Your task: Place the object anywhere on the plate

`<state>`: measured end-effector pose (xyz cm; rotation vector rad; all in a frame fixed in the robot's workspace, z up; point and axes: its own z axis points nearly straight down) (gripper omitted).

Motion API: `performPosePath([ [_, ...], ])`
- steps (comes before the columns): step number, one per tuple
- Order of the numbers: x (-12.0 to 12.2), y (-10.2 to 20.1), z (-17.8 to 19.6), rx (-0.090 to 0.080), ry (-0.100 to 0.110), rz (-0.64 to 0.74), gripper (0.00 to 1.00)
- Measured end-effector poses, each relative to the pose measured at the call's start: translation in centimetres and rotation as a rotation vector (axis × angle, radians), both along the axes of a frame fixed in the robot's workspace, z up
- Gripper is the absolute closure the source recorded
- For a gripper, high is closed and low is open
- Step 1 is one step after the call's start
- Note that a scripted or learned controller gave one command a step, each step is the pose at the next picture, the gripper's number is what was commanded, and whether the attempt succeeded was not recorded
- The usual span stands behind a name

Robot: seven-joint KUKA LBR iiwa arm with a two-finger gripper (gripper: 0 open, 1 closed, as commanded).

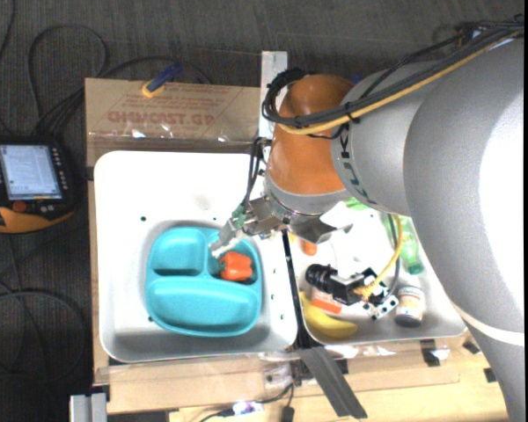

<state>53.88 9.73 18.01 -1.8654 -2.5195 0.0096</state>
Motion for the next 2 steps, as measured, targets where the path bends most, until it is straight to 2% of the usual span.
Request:
performPosePath([
  [1, -0.07, 0.12, 0.55, 0.001, 0.008, 0.002, 1.0],
  [2, -0.08, 0.12, 0.54, 0.001, 0.008, 0.002, 0.0],
])
